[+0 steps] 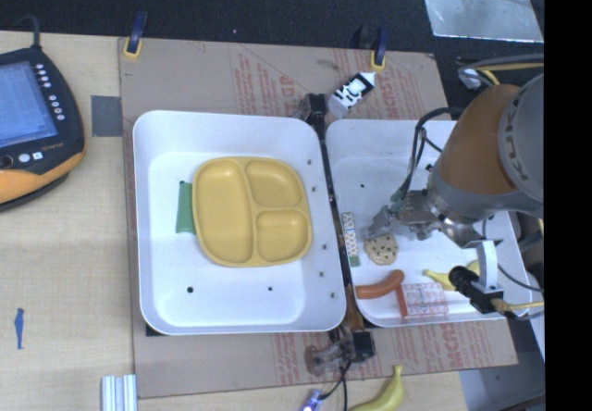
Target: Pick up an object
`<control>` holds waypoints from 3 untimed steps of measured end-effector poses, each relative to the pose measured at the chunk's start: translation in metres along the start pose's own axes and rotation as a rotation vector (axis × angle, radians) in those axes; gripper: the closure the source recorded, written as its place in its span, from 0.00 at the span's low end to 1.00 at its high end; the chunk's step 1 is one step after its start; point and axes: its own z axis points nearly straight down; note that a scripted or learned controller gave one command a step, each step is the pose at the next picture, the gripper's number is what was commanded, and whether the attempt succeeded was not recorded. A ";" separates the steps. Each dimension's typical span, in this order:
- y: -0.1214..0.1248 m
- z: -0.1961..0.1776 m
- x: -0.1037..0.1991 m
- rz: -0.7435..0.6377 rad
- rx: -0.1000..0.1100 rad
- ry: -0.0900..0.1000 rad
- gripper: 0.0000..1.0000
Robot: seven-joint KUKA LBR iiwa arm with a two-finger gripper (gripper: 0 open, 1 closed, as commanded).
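In the right bin [370,155] my gripper [389,221] hangs low, just above and slightly left of a round speckled cookie [380,249]. An orange-red sausage [380,285] lies in front of the cookie. Beside it sits a red and white packet [425,300], with a small yellow piece [441,278] behind that. A narrow patterned strip [349,234] lies along the bin's left wall. The grey and orange arm [481,159] covers the bin's right side. Nothing shows held in the gripper.
The left bin [157,298] holds a yellow divided plate [250,210] with a green flat piece [185,207] sticking out from under its left edge. A teach pendant [32,127] lies far left. A banana [388,392] lies on the bench in front of the bins.
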 end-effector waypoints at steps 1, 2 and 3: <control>0.000 -0.010 -0.001 0.000 0.001 0.000 1.00; 0.000 -0.010 -0.001 -0.001 0.001 0.000 0.00; -0.021 0.018 0.006 0.002 -0.004 0.000 0.00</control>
